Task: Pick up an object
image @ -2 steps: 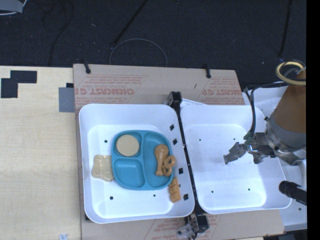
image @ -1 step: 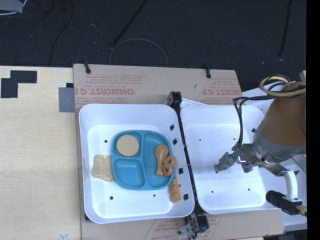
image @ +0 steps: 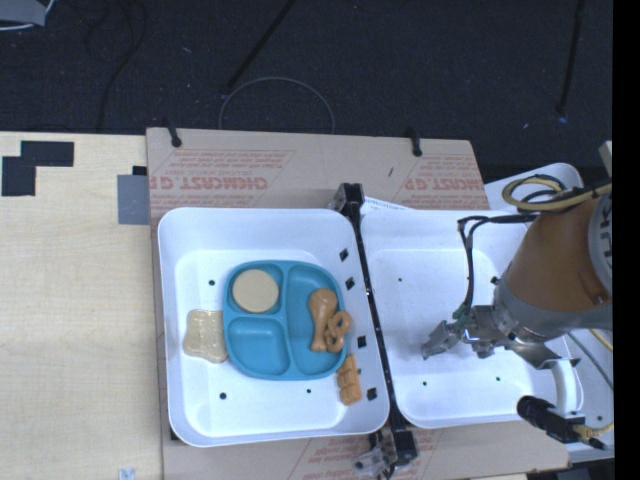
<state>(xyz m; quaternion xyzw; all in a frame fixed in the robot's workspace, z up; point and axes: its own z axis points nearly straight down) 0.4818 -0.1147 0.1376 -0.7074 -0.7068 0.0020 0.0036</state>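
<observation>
Currently the gripper is held low over the right bin | finger state cannot be told | nothing seen gripped | blue tray, pretzel lie well left, across the divider, likely unreached

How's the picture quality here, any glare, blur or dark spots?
Camera view: even light, the white bins bright with no harsh glare; the blue tray sharp; the tool small and soft-edged; the floor behind the bench very dark.
</observation>
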